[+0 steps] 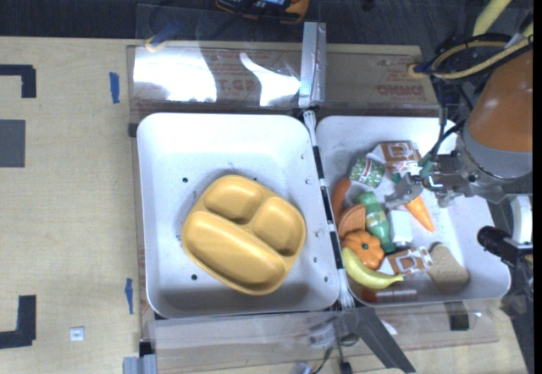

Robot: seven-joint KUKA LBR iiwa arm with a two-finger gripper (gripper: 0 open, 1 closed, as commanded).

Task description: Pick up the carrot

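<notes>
The carrot point(420, 212) is a short orange cone lying in the right bin point(478, 233), its tip pointing toward the bin's front right. My gripper point(412, 187) reaches in from the right and hangs directly over the carrot's thick end, touching it or very close. The arm's grey wrist and orange band point(506, 114) rise behind it at the right edge. The gripper's body hides the carrot's top.
Crowded round the carrot in the right bin are a green bottle point(377, 221), a small pumpkin point(365, 248), a banana point(373, 273), a green can point(366, 171), a printed carton point(396, 152) and a brown block point(448, 267). A big yellow loaf shape point(244, 233) sits in the left bin point(161, 152).
</notes>
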